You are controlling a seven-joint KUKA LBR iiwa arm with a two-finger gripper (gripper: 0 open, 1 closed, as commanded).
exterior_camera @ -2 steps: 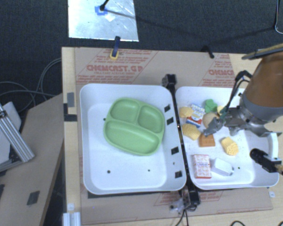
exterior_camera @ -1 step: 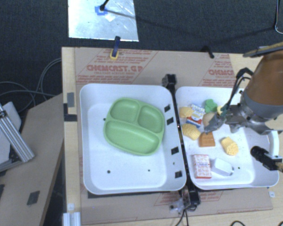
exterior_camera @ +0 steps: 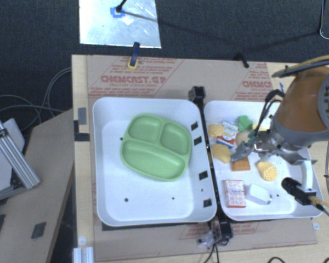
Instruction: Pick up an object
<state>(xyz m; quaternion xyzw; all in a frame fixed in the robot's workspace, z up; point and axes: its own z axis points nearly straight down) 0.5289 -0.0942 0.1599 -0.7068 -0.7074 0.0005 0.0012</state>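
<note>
The gripper point(exterior_camera: 247, 149) is down inside the right bin point(exterior_camera: 301, 211), its dark fingers point(exterior_camera: 242, 152) pointing toward the middle of the bench. From here I cannot tell whether the fingers are apart or together; they blur into the things beneath them. Their tips sit right over a small orange-brown block point(exterior_camera: 241, 165), touching or just above it, and I cannot see that anything is actually caught between them.

Around the fingertips lies a cluster of toy food. A yellow waffle-like piece point(exterior_camera: 222, 154) rests just to the left of the tips, with a red, white and blue packet point(exterior_camera: 226, 141) above it, a pale cracker point(exterior_camera: 230, 128) higher still, and another yellow round piece point(exterior_camera: 215, 130) near the bin's left wall. A green piece point(exterior_camera: 244, 123) sits toward the back. On the near side of the gripper is a round yellow biscuit point(exterior_camera: 268, 171), and further forward a red and white carton point(exterior_camera: 234, 193) beside a white block point(exterior_camera: 259, 193).

Behind the fingers the grey wrist widens into the arm point(exterior_camera: 304, 108) with its orange band, entering from the right.

The left bin point(exterior_camera: 107, 163) holds 1 green divided plate point(exterior_camera: 156, 146) with 3 compartments, lying tilted across the middle. Both bins sit on a brown board point(exterior_camera: 148, 78).
</note>
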